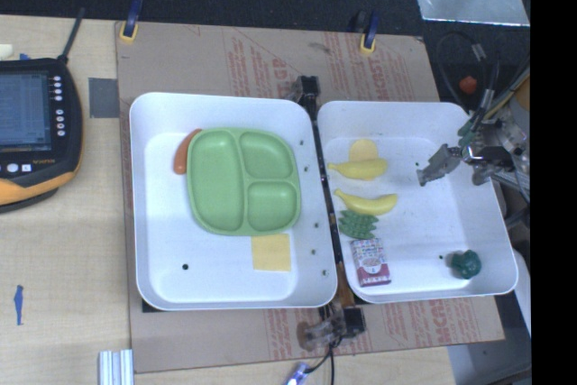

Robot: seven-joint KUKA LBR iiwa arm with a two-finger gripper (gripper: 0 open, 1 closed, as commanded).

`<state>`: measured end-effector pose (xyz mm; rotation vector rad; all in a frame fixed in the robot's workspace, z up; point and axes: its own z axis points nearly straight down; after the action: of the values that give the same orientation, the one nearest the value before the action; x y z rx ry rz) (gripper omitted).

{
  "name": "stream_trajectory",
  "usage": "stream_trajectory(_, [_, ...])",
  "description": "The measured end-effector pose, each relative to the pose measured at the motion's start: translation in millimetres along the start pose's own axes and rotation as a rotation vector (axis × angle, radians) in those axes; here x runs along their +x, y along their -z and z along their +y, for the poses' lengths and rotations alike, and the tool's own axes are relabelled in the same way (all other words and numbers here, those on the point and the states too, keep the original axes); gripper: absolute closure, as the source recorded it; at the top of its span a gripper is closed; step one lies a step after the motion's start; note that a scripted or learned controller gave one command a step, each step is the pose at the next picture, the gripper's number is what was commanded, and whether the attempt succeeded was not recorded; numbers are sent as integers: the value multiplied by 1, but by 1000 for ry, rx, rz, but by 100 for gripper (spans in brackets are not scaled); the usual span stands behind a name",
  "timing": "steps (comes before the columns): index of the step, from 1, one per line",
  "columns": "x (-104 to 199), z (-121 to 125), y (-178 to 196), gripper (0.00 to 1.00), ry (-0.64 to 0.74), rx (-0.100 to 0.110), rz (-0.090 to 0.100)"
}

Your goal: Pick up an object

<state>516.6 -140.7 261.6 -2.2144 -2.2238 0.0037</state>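
Seen from above, the grey two-finger gripper [431,172] hangs over the shallow white right-hand bin [482,221], right of centre in the frame. Whether it is spread or closed cannot be told; nothing visibly sits in it. Two yellow plastic bananas [361,168] lie just left of it. A descent here could meet bare floor. The arm is cut off at the right.
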Motion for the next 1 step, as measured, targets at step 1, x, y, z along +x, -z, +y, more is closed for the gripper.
stream_trajectory(1, [23, 69, -81, 0, 2, 1, -2])
